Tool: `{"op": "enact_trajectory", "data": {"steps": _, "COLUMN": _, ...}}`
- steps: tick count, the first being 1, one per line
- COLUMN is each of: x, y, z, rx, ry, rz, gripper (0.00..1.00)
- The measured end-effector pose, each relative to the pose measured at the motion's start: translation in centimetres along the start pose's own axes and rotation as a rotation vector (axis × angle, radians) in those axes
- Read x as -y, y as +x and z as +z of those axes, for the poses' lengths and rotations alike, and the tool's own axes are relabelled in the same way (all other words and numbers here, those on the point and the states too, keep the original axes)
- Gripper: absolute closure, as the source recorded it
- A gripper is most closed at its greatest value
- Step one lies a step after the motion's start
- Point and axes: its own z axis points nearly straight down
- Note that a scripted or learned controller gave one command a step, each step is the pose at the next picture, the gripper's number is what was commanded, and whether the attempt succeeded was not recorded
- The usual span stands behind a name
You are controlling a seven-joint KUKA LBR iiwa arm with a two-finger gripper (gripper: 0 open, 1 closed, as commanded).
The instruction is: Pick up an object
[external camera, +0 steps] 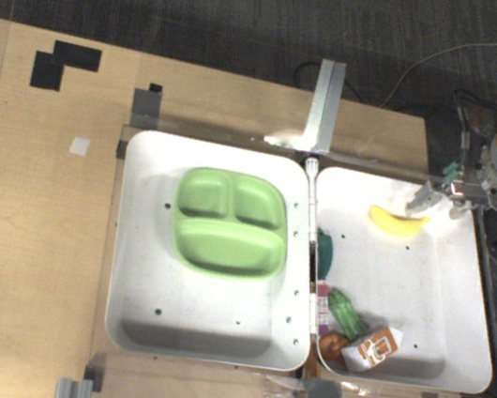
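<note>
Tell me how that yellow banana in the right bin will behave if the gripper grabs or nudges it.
The banana looks smooth and curved, so fingers may slip off it. Lying flat on the bin floor, it would probably slide or pivot rather than roll. It looks small, so likely light.

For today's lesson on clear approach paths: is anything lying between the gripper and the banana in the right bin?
Nothing visible does. The gripper hangs over the far right part of the right bin, right beside the banana. The other items are heaped at the near left corner, well away.
</note>
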Motion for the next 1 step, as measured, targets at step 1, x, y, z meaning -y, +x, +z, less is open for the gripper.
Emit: {"op": "enact_trajectory", "data": {"steps": 1, "x": -0.55, "y": 5.0, "z": 4.18, "rx": -0.002, "ry": 0.001, "rz": 0.131, "gripper": 0.0}}
